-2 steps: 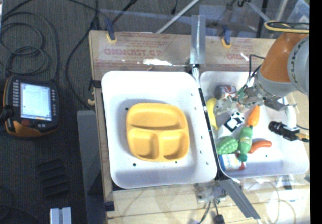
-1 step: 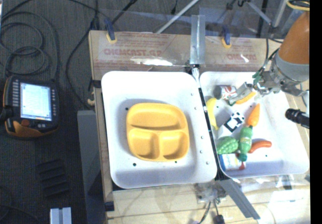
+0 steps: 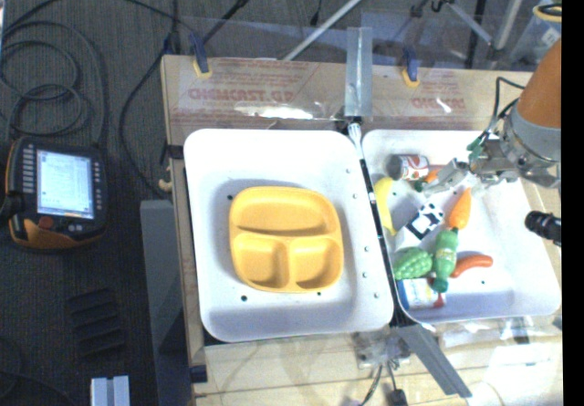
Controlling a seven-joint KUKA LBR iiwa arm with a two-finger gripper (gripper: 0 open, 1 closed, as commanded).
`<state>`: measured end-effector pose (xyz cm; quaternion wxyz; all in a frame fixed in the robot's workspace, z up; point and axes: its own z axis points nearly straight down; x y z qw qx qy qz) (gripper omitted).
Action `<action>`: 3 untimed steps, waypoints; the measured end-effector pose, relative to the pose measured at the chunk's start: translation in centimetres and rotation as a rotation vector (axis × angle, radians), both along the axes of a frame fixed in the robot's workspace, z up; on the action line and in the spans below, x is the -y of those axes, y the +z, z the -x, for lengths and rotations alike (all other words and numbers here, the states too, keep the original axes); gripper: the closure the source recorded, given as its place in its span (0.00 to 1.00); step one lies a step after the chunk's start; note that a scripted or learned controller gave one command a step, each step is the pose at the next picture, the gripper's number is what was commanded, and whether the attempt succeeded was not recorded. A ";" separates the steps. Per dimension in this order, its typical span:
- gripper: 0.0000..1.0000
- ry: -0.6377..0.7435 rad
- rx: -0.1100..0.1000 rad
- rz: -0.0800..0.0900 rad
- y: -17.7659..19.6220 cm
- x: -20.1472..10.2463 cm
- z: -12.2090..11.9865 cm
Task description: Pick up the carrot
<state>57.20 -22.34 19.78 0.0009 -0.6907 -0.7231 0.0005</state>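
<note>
The carrot point(image 3: 459, 209) is a small orange piece lying tilted in the right bin point(image 3: 511, 299), just right of a black-and-white cube point(image 3: 423, 217). My gripper point(image 3: 481, 167) hovers close above and a little to the upper right of the carrot's top end, near the bin's back right. The grey wrist and its orange band point(image 3: 549, 85) come in from the right edge. Nothing shows as held in the gripper.
The right bin also holds a can point(image 3: 408, 165), a yellow banana point(image 3: 383, 199), a green bumpy vegetable point(image 3: 408, 263), a green bottle-shaped piece point(image 3: 444, 254), a red-orange pepper point(image 3: 471, 263) and a small box point(image 3: 416, 291). A yellow divided plate point(image 3: 285, 238) sits in the left bin point(image 3: 210, 304).
</note>
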 end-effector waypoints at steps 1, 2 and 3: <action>0.00 -0.032 -0.001 -0.001 -2.8 0.0 -1.0; 0.00 0.016 -0.001 0.002 -10.5 0.1 -2.0; 0.00 0.016 -0.001 0.002 -10.5 0.0 -2.0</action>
